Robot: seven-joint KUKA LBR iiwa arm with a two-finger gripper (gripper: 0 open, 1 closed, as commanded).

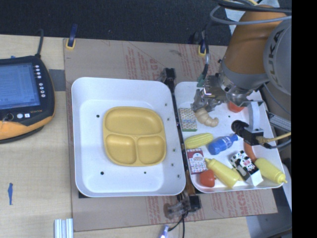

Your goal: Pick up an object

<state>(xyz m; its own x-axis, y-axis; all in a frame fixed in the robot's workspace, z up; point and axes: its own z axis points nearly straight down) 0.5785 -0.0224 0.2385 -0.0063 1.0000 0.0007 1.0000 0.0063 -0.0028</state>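
Your left bin (81,133) holds a yellow divided tray (134,135); the right bin (270,120) — toy foods, the hand (204,100) above a croissant (205,117) — grip unclear. Cardboard (129,58) covers the table (29,182).

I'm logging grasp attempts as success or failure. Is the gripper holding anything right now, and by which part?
It cannot be told. The gripper is low in the right bin, right above a beige croissant-shaped toy, but no object is visibly held.

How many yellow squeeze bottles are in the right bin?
2: one yellow bottle near the bin's front middle, another yellow bottle at the front right corner. The arm may hide more.
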